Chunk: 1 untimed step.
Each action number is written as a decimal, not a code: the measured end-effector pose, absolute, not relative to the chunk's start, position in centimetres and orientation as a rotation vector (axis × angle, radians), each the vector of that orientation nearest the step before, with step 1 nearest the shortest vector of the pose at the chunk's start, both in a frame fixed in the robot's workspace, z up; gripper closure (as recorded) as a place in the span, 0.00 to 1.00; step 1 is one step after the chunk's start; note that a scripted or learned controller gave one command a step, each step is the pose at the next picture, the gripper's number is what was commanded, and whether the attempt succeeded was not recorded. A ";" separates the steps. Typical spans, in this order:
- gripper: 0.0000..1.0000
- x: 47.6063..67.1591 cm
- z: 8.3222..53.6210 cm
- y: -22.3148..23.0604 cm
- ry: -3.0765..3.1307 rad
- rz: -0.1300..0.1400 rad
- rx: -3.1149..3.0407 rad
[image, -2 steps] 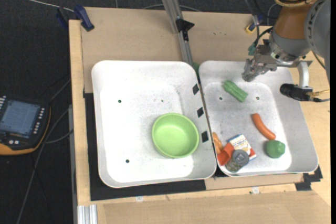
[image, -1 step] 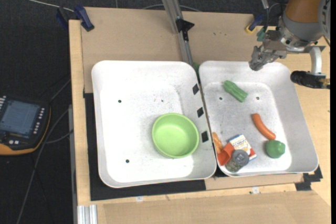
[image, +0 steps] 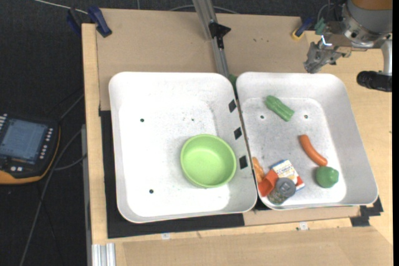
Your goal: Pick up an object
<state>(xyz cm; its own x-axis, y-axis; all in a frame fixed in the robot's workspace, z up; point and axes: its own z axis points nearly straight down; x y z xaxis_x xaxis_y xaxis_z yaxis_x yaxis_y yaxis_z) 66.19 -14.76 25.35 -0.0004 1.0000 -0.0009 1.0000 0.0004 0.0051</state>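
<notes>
We're looking at a tan tabletop (image: 156, 40) here, bare wood along the back; on it lies a black mat (image: 112, 221), and on that we've got two shallow white bins side by side, touching at the middle; the left bin (image: 162, 103) and the right bin (image: 336, 103); blue clamps (image: 100, 22) grip the back edge.

Teach pendant (image: 25, 146), blue clamps (image: 100, 20), metal pole (image: 202, 3)

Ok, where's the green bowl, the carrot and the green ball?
bowl (image: 208, 161), camera view, on its inside bottom.
carrot (image: 312, 149), camera view, on the middle of its length.
ball (image: 326, 177), camera view, on its top face.
</notes>
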 end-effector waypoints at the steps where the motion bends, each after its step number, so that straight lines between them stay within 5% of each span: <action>1: 1.00 64.0 25.6 -9.1 2.226 0.003 2.217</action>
